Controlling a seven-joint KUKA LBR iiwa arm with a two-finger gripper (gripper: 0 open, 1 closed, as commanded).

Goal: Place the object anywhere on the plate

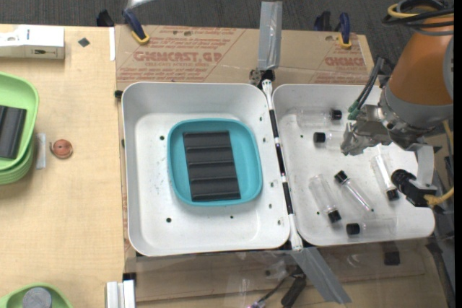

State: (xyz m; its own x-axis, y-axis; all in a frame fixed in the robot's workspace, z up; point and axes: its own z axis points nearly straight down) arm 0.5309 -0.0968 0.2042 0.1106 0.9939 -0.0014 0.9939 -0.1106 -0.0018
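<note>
Surroundings: a printed cardboard sheet point(216, 54) lies under the rear edge of both bins, held by clamps point(135, 27). A green tray point(22, 101) sits at the far left of the wooden bench point(72, 227), with a small round orange item point(62, 148) just beside it.
Obstructions: the grey arm with its orange band point(426, 68) reaches over the right bin's upper right part and covers that corner.
Gripper: the gripper point(354, 144) is over the right bin, near its middle; nothing is visible between its fingertips, and whether they stand wide or narrow cannot be told.
Task objects: clear plastic vials with black caps. One vial point(323, 198) lies slanted in the lower middle, another vial point(351, 189) just beside it, a third vial point(382, 177) below the gripper. Loose black caps point(319, 138) lie near them.
Right bin: the right bin point(303, 227) holds all the vials.
Left bin: the left bin point(144, 213) holds a teal square plate point(177, 162), centred, with a dark ridged insert point(211, 166) resting on it. No vial is on the plate.
</note>
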